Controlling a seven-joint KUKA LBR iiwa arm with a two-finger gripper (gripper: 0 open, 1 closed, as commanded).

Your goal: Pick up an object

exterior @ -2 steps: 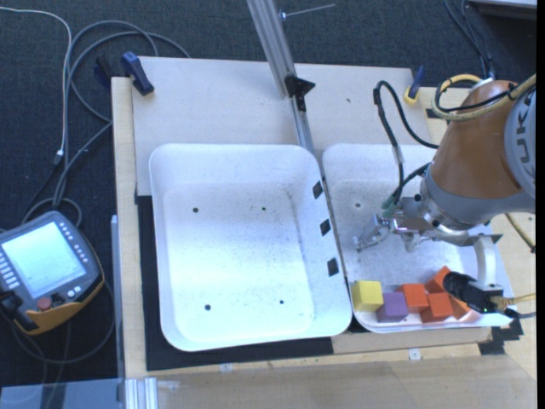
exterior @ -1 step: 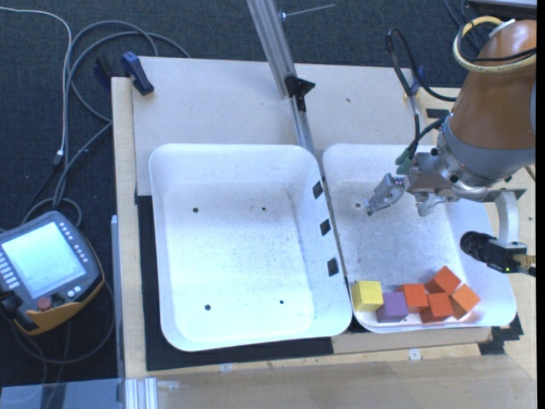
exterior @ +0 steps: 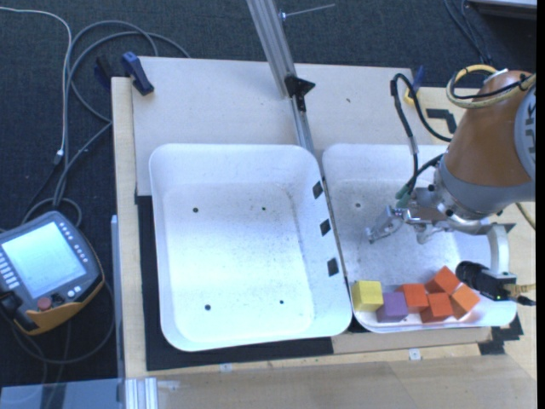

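Several blocks lie along the front edge of the right bin [exterior: 362, 177]: a yellow cube [exterior: 368, 295], a purple block [exterior: 392, 306] and several orange blocks [exterior: 441, 294] bunched to the right. My gripper [exterior: 398, 234] hangs over the middle of that bin, behind the blocks and apart from them. Its fingers are spread open, with bare bin floor between them. The orange band and the wrist cover the bin's right side.
The left bin [exterior: 170, 228] sits beside the right one, with black clips [exterior: 324, 227] along the shared wall. A slanted metal pole [exterior: 274, 37] rises behind the bins. A black cable [exterior: 407, 122] loops near the wrist. A teach pendant [exterior: 43, 267] lies off the bench to the left.
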